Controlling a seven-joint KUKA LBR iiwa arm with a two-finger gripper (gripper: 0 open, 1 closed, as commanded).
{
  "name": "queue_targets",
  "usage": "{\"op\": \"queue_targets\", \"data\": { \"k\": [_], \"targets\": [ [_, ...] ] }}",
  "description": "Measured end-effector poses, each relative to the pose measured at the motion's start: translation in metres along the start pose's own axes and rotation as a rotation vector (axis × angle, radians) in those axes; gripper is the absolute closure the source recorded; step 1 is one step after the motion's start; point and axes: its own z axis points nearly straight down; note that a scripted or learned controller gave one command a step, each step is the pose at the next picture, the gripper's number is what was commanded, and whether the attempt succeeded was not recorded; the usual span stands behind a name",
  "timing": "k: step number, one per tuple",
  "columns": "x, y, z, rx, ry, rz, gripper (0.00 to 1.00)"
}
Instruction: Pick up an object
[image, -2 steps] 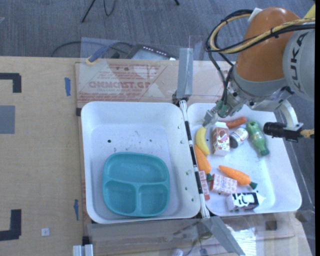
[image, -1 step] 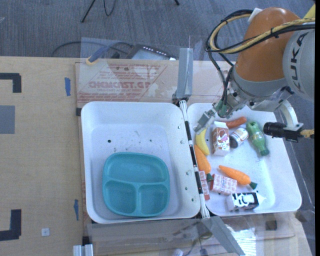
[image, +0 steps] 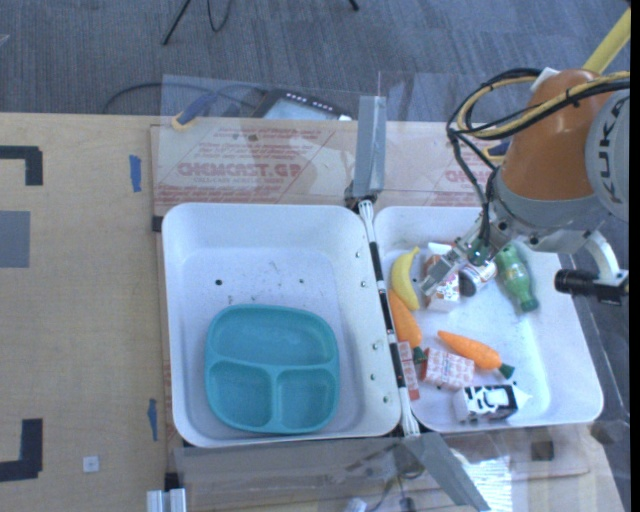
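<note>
My gripper (image: 447, 276) hangs low in the back part of the right bin (image: 570, 340), under the orange-banded wrist. It sits over a small brown-and-white item (image: 446, 291), which it partly hides. A yellow banana (image: 403, 279) lies just to its left and a green bottle (image: 516, 278) just to its right. In front of it lie an orange carrot (image: 470, 348), a second orange piece (image: 404, 321) along the bin's left wall, a red-and-white packet (image: 449, 369) and a black-and-white carton (image: 491, 400).
The left bin (image: 200, 240) holds a teal divided plate (image: 272, 368) in its front half. A grey bar (image: 370, 150) stands behind the ridge between the bins. Yellow and black cables (image: 480, 100) loop off the arm at the back right.
</note>
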Motion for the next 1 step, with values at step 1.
{"op": "queue_targets", "data": {
  "k": [1],
  "targets": [
    [0.0217, -0.0194, -0.0599, -0.001, -0.002, 0.095, 0.00]
  ]
}}
